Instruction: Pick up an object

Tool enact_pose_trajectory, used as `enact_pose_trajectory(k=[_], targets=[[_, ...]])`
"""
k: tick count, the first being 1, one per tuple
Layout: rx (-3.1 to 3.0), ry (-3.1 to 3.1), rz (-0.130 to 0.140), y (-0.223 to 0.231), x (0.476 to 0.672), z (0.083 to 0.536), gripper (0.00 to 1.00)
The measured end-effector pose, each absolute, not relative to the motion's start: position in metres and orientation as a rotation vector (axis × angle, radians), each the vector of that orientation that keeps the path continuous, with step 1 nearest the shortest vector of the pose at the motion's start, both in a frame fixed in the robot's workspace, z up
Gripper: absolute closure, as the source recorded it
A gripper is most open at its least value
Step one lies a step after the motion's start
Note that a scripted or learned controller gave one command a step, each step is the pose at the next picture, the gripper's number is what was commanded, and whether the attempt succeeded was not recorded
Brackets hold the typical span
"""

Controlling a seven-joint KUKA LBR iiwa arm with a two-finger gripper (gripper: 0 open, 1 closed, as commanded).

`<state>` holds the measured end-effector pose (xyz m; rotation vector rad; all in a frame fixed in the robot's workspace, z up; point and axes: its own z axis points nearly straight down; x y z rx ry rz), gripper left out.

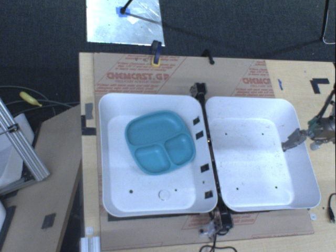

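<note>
From above, the brown cardboard-covered surface [220,70] carries red "CHEMCAST GP" lettering, printed upside down. The left shallow white bin [113,193] holds a blue three-compartment plastic plate [159,141], lying flat near its middle. At the right white bin's [257,193] right rim sits the grey gripper [292,139], grasping nothing.

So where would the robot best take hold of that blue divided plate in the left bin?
Probably at the raised outer rim of the blue plate, coming straight down from above. It lies flat on the left bin floor, so only the thin upright edge gives the gripper something to pinch; the compartments are too wide.
</note>
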<state>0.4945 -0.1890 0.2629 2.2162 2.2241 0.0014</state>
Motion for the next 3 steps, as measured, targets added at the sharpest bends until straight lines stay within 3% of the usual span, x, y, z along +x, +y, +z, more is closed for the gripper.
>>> enact_pose_trajectory(k=[1,2,3], targets=[[2.203,2.24,0.009,-0.078,0.529,0.274,0.0],[2.211,2.225,0.006,-0.085,0.528,0.285,1.0],[2.211,2.229,0.006,-0.053,0.486,0.314,1.0]])
